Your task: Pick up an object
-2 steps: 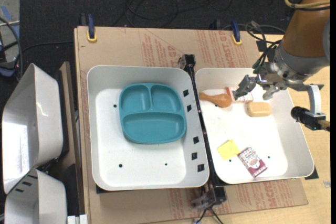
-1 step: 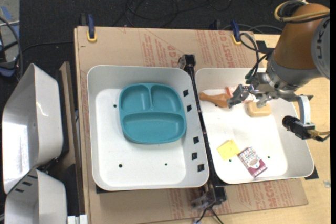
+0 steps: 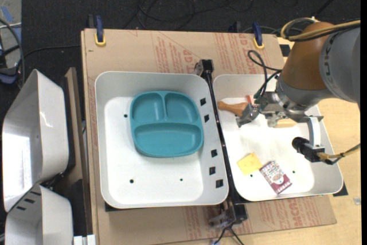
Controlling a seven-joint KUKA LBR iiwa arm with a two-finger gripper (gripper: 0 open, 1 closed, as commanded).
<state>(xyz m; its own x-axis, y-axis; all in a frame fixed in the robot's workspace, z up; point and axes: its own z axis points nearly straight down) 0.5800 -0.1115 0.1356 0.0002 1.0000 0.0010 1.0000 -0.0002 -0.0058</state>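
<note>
My gripper hangs low over the back of the right bin, open, with nothing visible between its fingers. Just to its left lies an orange-brown object with a red end, close to the left fingertip; whether they touch I cannot tell. A yellow block and a small red-and-white packet lie nearer the bin's front, well apart from the gripper.
The left bin holds a teal divided plate. A black divider strip runs between the bins. The grey and orange arm covers the right bin's back right corner. A black cable fitting hangs near the right wall.
</note>
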